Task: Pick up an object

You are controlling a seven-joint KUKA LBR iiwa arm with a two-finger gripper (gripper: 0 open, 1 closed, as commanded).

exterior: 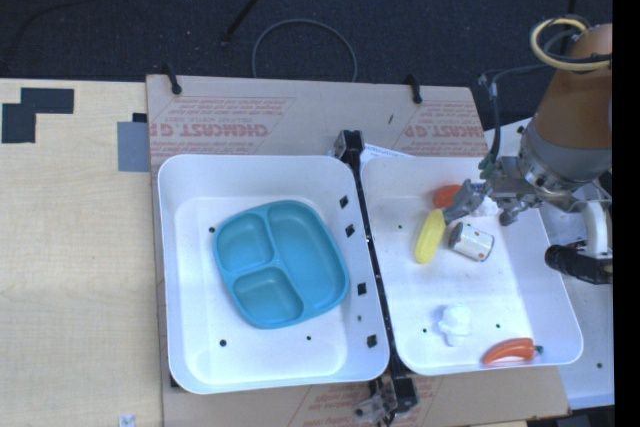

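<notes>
- The step in hand looked like the approach: the gripper (pixel 468 203) was low in the right bin (pixel 560 335), among the objects at its upper part, and nothing could be seen pinched between the jaws.
- Whether the jaws were spread or pressed together could not be told; the grey metal blurred into the items beneath it.
- Candidates for picking lay close by: a yellow corn-like toy (pixel 429 235) just left of the gripper, a small white-and-grey block (pixel 472 243) just below it, and an orange piece (pixel 446 196) partly hidden behind it.
- Further off, near the bin's lower edge, sat a small white figure (pixel 455 323) and an orange curved toy (pixel 509 350).
- The left bin (pixel 190 335) held a blue divided plate (pixel 280 262).
- The arm (pixel 572 110) reached in from the right, its orange band above the wrist, with the wrist tilted down and to the left.
- The next move probably called for settling over one item, likely the block or the corn toy, then closing and lifting straight up.
</notes>
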